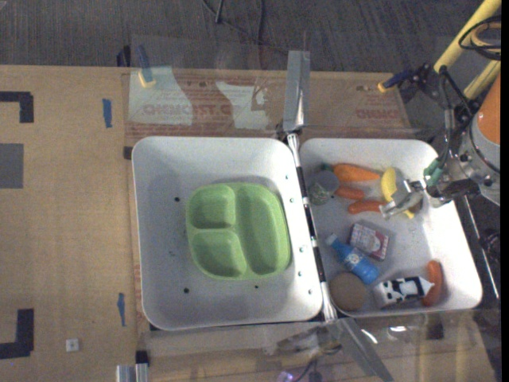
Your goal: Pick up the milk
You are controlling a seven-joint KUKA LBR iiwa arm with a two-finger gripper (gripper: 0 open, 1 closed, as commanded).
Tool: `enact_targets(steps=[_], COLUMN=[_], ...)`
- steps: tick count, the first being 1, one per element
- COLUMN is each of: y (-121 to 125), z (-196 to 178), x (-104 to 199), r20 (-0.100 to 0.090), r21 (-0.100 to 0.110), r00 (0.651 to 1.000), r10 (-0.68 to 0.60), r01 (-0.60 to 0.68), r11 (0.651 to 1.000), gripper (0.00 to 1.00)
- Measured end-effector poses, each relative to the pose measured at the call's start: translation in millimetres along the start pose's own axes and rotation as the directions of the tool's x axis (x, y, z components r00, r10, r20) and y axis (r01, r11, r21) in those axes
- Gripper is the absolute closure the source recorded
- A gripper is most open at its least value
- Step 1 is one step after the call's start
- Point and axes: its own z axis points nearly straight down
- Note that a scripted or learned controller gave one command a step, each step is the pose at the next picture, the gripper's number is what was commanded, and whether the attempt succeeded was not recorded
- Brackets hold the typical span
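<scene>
The milk (402,290) is a small black-and-white cow-patterned carton. It lies on its side near the front edge of the right bin (465,249). My gripper (404,200) hangs over the back half of that bin, beside a yellow banana (388,183) and an orange carrot (364,207). It is open, with nothing between its fingers. It is well behind the milk and apart from it.
Around the milk lie a blue bottle (355,261), a brown round cookie (347,291), an orange sausage (433,281) and a pink box (370,240). Another carrot (356,172) lies at the back. The left bin (159,173) holds a green divided plate (238,231).
</scene>
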Motion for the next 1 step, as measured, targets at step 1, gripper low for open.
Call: enact_targets(steps=[1], y=[19.5], z=[142.3], x=[41.1], r20=[-0.001], r21=[0.003], r00=[0.992], r10=[0.130], r01=[-0.130], r11=[0.992], gripper=[0.00])
